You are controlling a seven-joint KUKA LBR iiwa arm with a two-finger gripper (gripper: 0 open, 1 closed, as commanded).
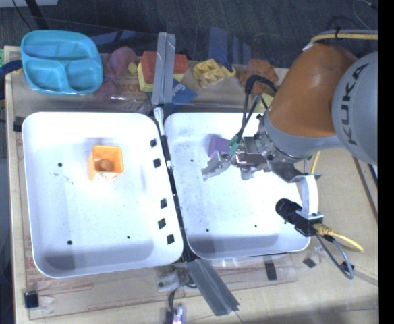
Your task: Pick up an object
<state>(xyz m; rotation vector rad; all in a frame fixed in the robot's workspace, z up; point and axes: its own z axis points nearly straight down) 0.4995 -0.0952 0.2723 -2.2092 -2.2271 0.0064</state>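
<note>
Your fingers [214, 167] hang low in the right bin [251, 245], beside a purple block [217, 144] near its far edge. Can't tell whether they're gripping it.

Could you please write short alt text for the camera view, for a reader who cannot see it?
A grey and orange robot arm reaches from the right over the right white bin, its gripper low beside a small purple object. The left white bin holds a small orange object, and a blue divided tray sits behind the bins.
</note>
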